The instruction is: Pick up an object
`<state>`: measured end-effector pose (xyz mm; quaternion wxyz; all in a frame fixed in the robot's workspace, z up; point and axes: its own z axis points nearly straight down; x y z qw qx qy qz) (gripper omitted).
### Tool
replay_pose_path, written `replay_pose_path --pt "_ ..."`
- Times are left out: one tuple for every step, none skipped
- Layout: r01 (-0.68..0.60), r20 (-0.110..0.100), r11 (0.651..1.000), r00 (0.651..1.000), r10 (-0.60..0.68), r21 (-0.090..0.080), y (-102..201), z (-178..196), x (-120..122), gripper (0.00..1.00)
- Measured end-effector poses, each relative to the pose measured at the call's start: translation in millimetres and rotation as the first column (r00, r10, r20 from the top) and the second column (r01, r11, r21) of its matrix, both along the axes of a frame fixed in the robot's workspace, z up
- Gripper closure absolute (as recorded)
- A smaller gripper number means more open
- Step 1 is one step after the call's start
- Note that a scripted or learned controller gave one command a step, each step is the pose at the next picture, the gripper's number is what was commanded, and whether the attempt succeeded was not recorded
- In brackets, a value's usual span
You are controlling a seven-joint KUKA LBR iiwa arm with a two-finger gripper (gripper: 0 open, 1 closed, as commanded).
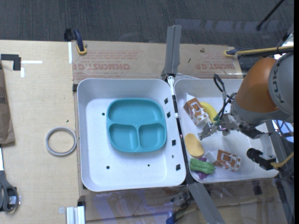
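Gripper [208, 131] low inside right bin [233, 85], hanging between the upper patterned box [193, 110] and the tan oval piece [194, 144]. Tip pointed toward the divider side of the bin, just beside the box's lower corner; touching or not, cannot tell. Claw state: cannot tell, too small and partly hidden by the wrist. Arm [259, 85] coming in from the right, orange band over the bin's far right part, grey wrist below it.

Pickable objects all in right bin:
- upper patterned box, brown and white, near the back left of the bin
- banana [209, 110], yellow, tucked right behind that box, touching it
- tan oval piece, against the left wall, just below the gripper tip
- green piece [202, 164] at the front left, lying on top of a purple piece [202, 174]
- second patterned box [228, 160], front middle, just beside the green piece, apart from the gripper

Left bin [88, 125] white, shallow, holding a teal divided plate [137, 125], three compartments, flat, roughly centred.

Bench to the left of the bins: grey tape ring [60, 140] lying flat, near the left bin but apart from it. Scissors [7, 197] at the lower left edge. Brown paper bag [4, 106] cut off at the left edge. Cardboard sheet [121, 59] behind both bins, with a blue and yellow clamp [79, 42] on its far left corner.
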<state>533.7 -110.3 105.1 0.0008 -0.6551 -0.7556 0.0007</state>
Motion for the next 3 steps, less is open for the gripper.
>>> replay_pose_path --pt "-0.029 0.002 1.0 1.0 0.029 -0.002 -35 -9 92 0.0" --pt "-0.032 0.002 0.999 0.999 0.032 -0.003 -35 0 93 1.0" --pt "0.137 0.002 0.991 0.991 -0.137 -0.002 11 95 87 1.0"
